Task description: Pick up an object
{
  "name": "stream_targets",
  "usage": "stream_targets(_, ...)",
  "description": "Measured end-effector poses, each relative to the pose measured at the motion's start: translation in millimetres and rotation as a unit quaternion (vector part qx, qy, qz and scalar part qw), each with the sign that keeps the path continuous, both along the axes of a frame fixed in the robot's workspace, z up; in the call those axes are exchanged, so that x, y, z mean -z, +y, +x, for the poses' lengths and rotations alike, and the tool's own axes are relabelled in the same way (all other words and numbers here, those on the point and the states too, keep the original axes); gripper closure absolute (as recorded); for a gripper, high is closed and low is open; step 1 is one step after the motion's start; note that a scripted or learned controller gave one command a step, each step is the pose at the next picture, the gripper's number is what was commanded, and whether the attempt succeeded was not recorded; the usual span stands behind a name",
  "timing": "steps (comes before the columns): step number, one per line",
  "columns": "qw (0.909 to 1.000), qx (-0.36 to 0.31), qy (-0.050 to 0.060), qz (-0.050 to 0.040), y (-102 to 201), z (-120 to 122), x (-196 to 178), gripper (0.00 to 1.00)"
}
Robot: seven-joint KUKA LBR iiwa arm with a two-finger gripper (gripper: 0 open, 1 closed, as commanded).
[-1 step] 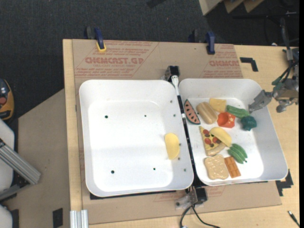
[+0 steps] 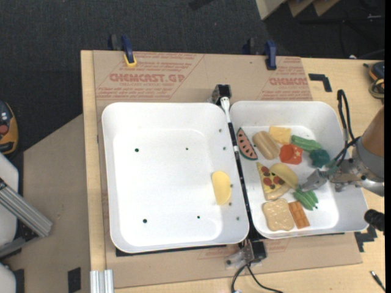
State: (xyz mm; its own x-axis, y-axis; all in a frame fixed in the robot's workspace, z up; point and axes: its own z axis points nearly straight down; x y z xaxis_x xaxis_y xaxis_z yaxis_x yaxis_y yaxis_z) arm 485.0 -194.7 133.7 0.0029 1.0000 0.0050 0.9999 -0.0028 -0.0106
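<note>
Grey hand (image 2: pixel 319 179) above toy food (image 2: pixel 280 174)

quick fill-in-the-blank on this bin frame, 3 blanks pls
1. The pale yellow lemon-shaped toy lies alone in the ____ white bin.
2. The red watermelon slice toy lies by the right white bin's ____ wall.
3. The claw reaches in from the ____.

Missing words: left; left; right

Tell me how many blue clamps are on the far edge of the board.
2. One blue clamp grips the far edge above the left bin; the other blue clamp grips it above the right bin. Others may sit outside the picture.
</note>
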Motion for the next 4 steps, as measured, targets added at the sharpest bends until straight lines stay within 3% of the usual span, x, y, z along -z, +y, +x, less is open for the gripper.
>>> stream_targets(1, 1.0, -0.001, -0.007, -0.0036, -1, 4, -16, 1.0)
stream_targets(2, 0.9999, -0.004, -0.009, -0.0034, 46, 112, -1, 1.0)
stream_targets(3, 1.0, -0.002, -0.006, -0.0028, 44, 108, 0, 0.0)
stream_targets(4, 0.9999, 0.001, -0.01, -0.0032, 69, 57, 47, 0.0)
